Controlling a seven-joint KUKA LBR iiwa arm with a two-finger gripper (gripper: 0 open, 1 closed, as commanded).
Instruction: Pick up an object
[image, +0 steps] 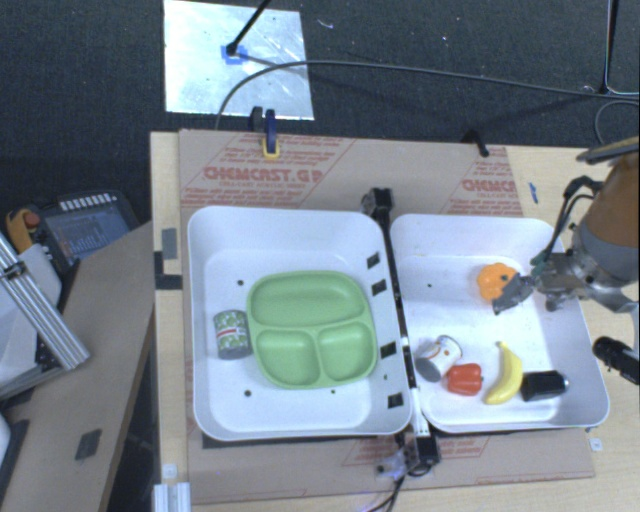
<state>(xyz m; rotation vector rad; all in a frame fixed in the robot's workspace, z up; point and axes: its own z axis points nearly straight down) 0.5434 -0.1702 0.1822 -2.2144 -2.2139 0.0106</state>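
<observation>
Nearest the camera in the right bin, a yellow banana stands nearly upright in the view, stem end up, between a red pepper and a black block. The gripper hangs beside an orange farther back; whether it is parted or grasping anything cannot be told.

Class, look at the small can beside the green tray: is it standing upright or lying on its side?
Lying on its side: the can shows its long labelled wall, beside the green tray.
</observation>
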